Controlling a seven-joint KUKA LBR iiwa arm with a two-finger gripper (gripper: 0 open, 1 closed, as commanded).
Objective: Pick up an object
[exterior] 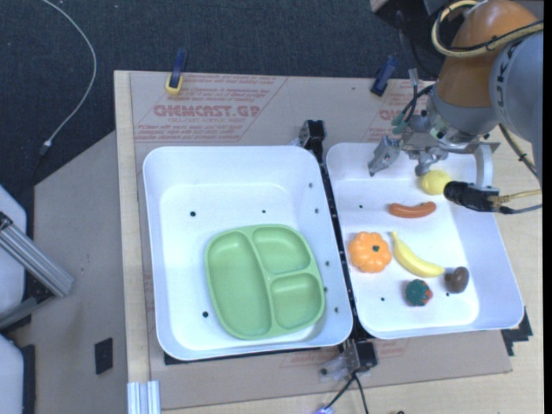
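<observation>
The right bin [483, 317] holds several toy foods. A yellow lemon [434, 182] lies at the back, with a red sausage [411, 210] just in front of it. An orange pumpkin [369, 252] sits by the left wall, next to a banana [414, 257]. A brown piece [457, 279] and a green and red ball [418, 292] lie nearer the front. My gripper [405, 160] hangs over the bin's back edge, left of the lemon, open, with nothing between its fingers.
The left bin [172, 231] carries a green divided plate [263, 279]. A black clamp [312, 133] sits at the back where the two bins meet. Blue clips [177, 67] hold the cardboard bench top at the rear.
</observation>
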